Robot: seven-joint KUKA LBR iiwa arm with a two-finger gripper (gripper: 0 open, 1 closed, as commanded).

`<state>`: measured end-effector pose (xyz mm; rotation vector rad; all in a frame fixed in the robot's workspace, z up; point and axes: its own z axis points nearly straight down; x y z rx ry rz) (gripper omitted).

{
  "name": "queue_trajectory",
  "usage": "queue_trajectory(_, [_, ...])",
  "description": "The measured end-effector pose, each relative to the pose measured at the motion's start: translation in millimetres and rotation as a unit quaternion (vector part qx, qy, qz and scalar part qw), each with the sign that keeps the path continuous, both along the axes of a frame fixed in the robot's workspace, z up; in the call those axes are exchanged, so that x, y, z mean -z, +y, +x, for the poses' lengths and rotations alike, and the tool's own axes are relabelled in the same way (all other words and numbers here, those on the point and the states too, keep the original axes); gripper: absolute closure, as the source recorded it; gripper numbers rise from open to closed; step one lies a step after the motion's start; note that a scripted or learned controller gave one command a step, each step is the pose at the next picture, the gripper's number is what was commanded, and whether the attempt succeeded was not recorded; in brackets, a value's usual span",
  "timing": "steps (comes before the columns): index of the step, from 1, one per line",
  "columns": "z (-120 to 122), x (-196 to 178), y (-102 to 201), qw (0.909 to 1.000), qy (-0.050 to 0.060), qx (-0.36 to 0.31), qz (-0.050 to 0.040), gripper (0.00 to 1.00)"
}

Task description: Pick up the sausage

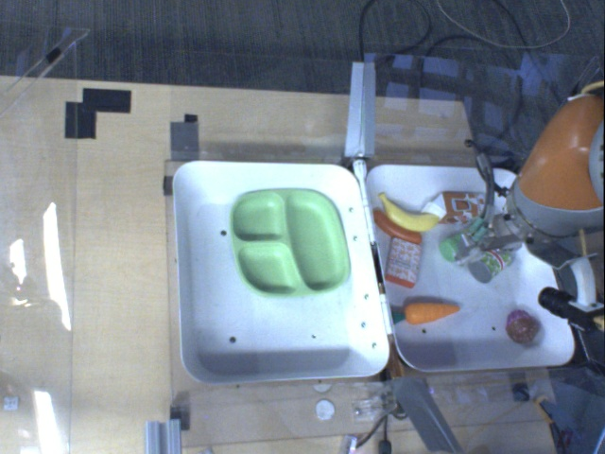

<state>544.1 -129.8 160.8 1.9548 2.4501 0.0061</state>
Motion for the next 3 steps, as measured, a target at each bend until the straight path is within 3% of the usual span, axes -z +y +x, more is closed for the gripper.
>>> queue_trajectory(1, [-48.3,24.7,28.9,0.9822,0.002,-0.188,-0.0004,1.0])
queue_trajectory(3, [-42.4,2.5,30.1,0.9819,-0.006,-0.189,-0.0021,1.0])
